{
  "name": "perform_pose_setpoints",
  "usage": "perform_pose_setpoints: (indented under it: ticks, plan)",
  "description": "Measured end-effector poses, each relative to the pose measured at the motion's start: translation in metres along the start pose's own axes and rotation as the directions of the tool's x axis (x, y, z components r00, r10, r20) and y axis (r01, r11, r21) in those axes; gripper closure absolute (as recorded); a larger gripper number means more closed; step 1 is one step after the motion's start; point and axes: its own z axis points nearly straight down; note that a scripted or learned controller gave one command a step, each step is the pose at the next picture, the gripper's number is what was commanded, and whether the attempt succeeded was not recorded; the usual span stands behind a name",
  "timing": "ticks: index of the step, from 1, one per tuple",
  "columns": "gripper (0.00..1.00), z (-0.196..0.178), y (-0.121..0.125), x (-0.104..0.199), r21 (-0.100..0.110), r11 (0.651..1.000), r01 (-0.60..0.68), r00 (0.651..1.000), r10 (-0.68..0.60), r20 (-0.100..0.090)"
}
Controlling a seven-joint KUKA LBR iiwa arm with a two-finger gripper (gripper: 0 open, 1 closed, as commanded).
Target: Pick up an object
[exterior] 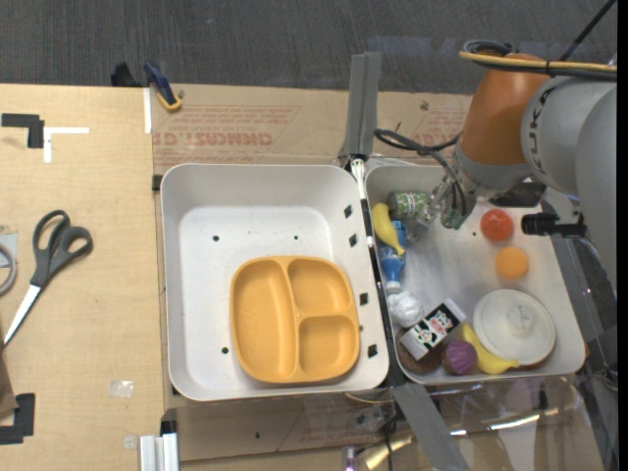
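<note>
While my hand (446,207) hangs low in the right bin (566,292) beside a green bottle (410,204), I cannot tell whether it is clenched.

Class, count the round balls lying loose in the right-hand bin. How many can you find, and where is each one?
2. A red ball lies near the bin's far right corner, and an orange ball sits just in front of it. More may be hidden under the arm.
</note>
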Motion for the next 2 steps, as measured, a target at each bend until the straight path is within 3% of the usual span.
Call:
perform_pose_setpoints:
  ticks: [1, 2]
  plan:
    - [0.0, -0.005, -0.072, -0.046, -0.012, 0.99, -0.141, 0.99, 0.142, 0.016]
    - [0.0, -0.002, -0.012, -0.005, -0.006, 0.988, -0.155, 0.988, 0.155, 0.003]
